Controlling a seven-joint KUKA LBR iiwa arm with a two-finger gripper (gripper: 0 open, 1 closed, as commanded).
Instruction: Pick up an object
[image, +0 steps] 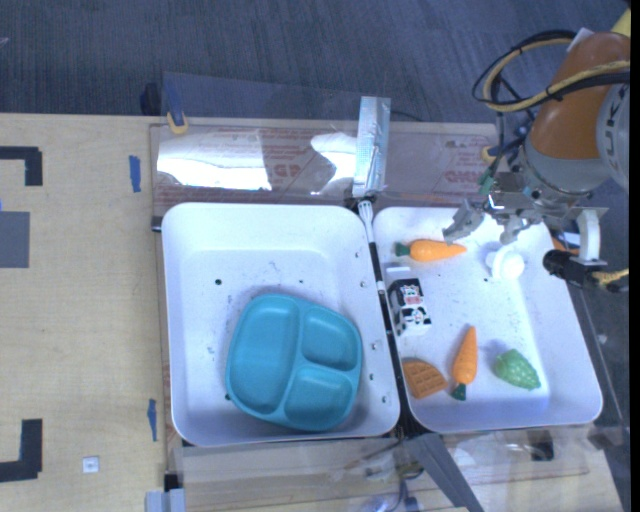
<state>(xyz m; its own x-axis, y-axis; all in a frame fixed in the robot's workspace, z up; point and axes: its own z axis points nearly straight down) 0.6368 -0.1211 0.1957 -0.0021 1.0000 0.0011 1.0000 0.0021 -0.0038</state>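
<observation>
Right white bin (570, 390), frame's upper right: two-finger gripper (490, 222) spread wide, empty, above orange plastic carrot (433, 250); may close off-centre, roll carrot away.

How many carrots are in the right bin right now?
2: one carrot lies near the bin's far edge beside the claw; another carrot sits nearer the front, between the brown piece and green piece.

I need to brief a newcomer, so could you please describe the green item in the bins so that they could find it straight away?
Start at the right bin, the one without the blue divided plate. Go to its near right corner, where the green bumpy toy lies, just right of the upright carrot. It is the one green piece there; its neighbours are orange.
</observation>
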